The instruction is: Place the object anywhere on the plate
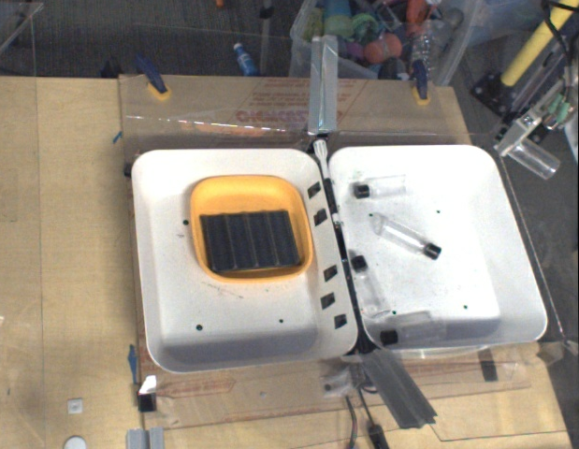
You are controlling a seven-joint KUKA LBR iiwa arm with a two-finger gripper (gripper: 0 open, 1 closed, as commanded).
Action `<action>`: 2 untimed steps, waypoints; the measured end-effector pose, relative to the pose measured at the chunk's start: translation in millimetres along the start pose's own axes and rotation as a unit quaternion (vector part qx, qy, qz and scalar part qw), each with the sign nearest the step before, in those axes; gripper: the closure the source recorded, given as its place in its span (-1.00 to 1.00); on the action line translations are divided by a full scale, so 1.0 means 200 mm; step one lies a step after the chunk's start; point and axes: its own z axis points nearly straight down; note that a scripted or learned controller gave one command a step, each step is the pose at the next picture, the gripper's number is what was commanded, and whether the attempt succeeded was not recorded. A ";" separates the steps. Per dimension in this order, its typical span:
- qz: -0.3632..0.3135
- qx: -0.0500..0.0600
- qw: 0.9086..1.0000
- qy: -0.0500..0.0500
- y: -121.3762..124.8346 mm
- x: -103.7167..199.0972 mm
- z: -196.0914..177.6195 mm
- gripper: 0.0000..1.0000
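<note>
An orange-yellow plate (207, 204) with rounded corners lies in the left white bin (167, 316). A dark, ridged rectangular object (249, 239) lies flat on the middle of the plate. In the right white bin (476, 269) lie several clear tubes with black caps: one (404, 236) near the middle, one (378, 188) at the back left, one (365, 284) along the left wall and one (408, 325) at the front edge.
A divider with black tabs (325, 241) runs between the two bins. Behind the bench stands a clear box of colourful toys (383, 12). A yellow cylinder (534, 50) and a metal bracket (528, 150) sit beyond the right bin's far right corner.
</note>
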 end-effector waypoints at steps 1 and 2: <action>-0.208 -0.001 0.978 -0.001 0.00 0.00 -0.35 1.00; -0.350 -0.002 0.937 -0.001 -0.05 0.03 -0.75 1.00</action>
